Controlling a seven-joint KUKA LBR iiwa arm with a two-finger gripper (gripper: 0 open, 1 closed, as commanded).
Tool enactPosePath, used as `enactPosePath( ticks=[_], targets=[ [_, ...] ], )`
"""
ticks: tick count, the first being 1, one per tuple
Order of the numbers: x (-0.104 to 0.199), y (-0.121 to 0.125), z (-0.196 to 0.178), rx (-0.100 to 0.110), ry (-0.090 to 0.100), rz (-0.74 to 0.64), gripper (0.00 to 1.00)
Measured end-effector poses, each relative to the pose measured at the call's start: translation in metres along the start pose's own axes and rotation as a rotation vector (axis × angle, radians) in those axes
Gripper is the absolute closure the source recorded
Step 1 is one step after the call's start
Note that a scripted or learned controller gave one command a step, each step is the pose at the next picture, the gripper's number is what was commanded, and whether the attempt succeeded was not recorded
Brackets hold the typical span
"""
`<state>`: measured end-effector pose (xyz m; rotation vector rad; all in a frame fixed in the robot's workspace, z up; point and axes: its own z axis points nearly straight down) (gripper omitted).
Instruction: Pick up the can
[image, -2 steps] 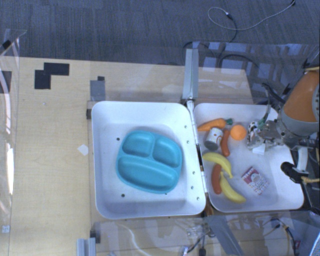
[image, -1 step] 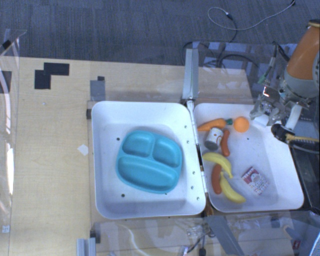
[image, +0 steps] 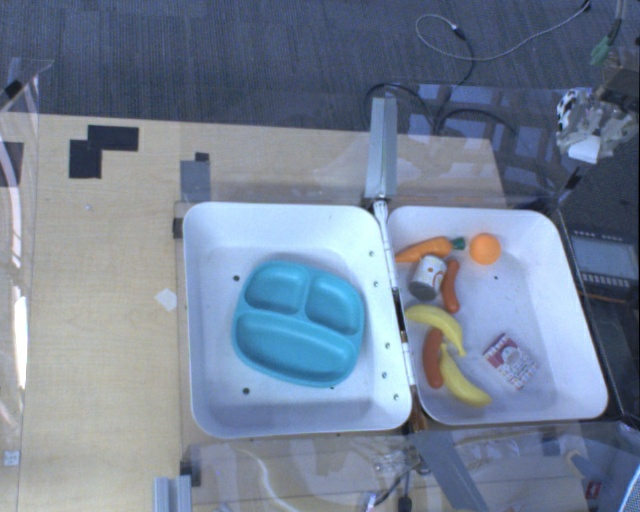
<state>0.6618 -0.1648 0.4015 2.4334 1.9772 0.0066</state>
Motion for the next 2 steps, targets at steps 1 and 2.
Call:
enactPosePath(
  ticks=[1,2],
  targets=[
    [0.075,-0.008,-0.035,0.002,0.001,0.150,1.00],
    [0.062,-0.005,-0.035,0.002,0.000,0.131,1.00]
  ],
)
